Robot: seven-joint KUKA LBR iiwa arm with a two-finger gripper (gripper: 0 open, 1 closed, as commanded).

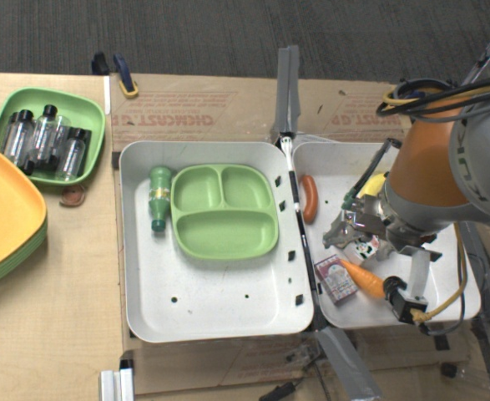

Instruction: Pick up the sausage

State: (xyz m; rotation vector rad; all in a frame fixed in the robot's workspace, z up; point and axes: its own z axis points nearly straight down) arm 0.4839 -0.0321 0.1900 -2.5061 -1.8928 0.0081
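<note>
Two white bins sit side by side on your surface. In the camera view, the sausage (309, 199) lies lengthwise against the left wall of the right bin (328, 153), probably awkward for a straight-down grasp. Your pincer (355, 230) hangs just right of it, above a carrot (366, 278) and a small box (336, 279); its state I cannot tell. Nothing visibly sits in it.

Grey arm (478, 157), orange wrist band (424, 170), yellow and black cables (432, 94)
</note>
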